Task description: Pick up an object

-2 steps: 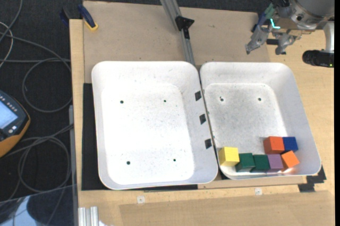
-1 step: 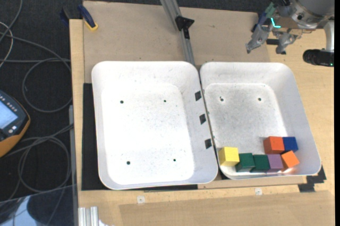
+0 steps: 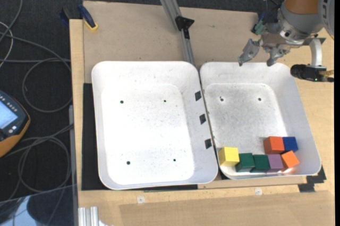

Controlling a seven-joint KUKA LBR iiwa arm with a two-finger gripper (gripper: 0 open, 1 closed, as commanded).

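Observation:
Several small blocks lie along the near edge of the right bin (image 3: 297, 108): a yellow block (image 3: 229, 155), two green blocks (image 3: 245, 161) (image 3: 261, 162), a purple block (image 3: 275, 161), a red-orange block (image 3: 274, 144), a blue block (image 3: 290, 143) and an orange block (image 3: 290, 159). My gripper (image 3: 258, 59) hangs open above the far rim of the right bin, well away from the blocks, with nothing between its fingers.
The left bin (image 3: 103, 113) sits beside the right one, with black clips (image 3: 202, 118) along their shared edge. A slanted metal pole (image 3: 170, 1) rises behind the bins. A yellow-and-blue tool (image 3: 87, 18) lies at the bench's far left corner. Cables run across the dark floor.

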